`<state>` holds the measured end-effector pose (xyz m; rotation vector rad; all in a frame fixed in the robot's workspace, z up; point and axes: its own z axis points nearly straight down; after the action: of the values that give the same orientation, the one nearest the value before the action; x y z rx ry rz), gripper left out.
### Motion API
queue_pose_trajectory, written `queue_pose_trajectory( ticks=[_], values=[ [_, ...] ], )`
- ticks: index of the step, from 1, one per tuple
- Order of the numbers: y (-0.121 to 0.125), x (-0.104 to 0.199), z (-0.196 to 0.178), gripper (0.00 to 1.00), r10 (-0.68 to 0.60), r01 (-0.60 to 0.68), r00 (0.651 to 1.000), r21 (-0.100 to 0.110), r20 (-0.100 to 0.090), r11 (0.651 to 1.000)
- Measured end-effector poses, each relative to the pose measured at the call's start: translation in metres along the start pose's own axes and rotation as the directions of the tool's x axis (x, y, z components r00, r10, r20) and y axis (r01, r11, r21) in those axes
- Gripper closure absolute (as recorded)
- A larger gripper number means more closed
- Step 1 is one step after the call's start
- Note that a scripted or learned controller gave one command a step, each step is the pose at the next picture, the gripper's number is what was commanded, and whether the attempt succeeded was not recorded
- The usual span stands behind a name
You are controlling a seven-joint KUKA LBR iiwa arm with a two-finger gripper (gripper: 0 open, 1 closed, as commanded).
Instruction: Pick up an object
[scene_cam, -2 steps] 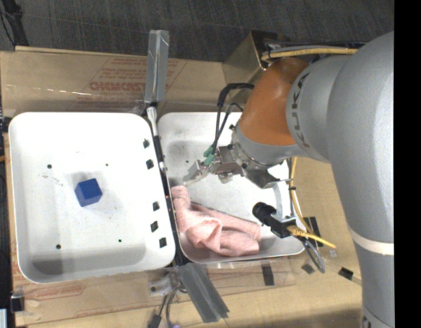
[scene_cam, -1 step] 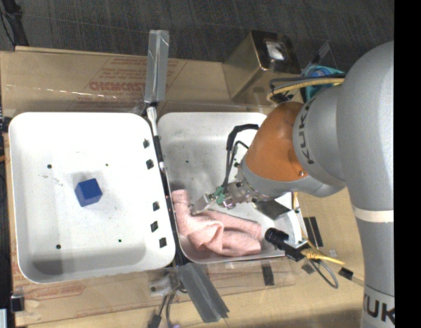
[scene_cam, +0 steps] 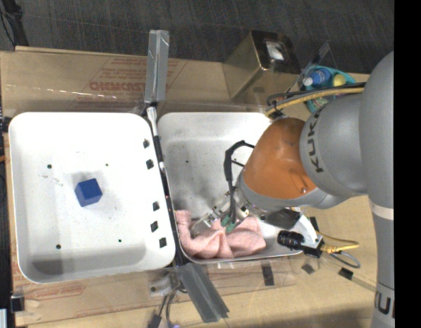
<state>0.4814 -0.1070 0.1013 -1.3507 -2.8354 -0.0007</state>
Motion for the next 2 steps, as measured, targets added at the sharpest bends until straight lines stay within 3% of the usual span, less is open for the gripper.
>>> queue_pose_trajectory(
  ticks=[1, 2],
  values=[
    [0.018, -0.010, 0.008, 0.00, 0.250, -0.250, 0.968, -0.001, 0.002, 0.968],
    [0.019, -0.010, -0.002, 1.00, 0.246, -0.246, 0.969, -0.001, 0.001, 0.969]
  ],
)
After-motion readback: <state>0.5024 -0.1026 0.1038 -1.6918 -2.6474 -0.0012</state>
